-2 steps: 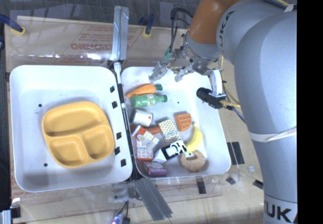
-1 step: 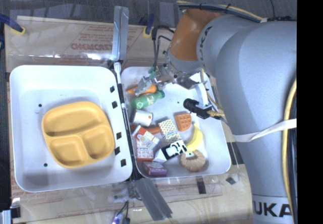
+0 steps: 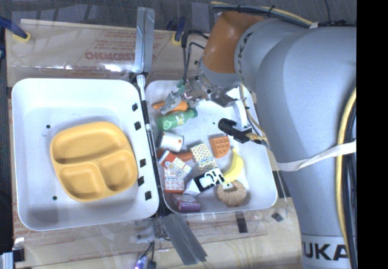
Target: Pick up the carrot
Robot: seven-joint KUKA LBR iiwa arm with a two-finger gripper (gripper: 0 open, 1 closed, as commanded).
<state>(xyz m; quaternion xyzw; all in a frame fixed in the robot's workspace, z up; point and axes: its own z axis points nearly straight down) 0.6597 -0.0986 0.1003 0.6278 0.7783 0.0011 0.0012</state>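
Observation:
The carrot (image 3: 168, 105), orange with a green top, lies in the far left corner of the right bin (image 3: 264, 172), close to the bin's wall. My gripper (image 3: 187, 93) hangs directly over that corner, at the carrot's green end, and seems to touch it or sit just above it. The wrist and the orange band cover the area behind the gripper. From this angle I cannot make out any carrot inside the gripper.
A green bottle (image 3: 177, 119) lies right beside the carrot, toward the front. Further forward are a white cup (image 3: 171, 140), a waffle (image 3: 219, 145), a banana (image 3: 234, 168), a bagel (image 3: 231, 194) and small boxes (image 3: 174, 172). The left bin (image 3: 27, 104) holds a yellow divided plate (image 3: 92, 159).

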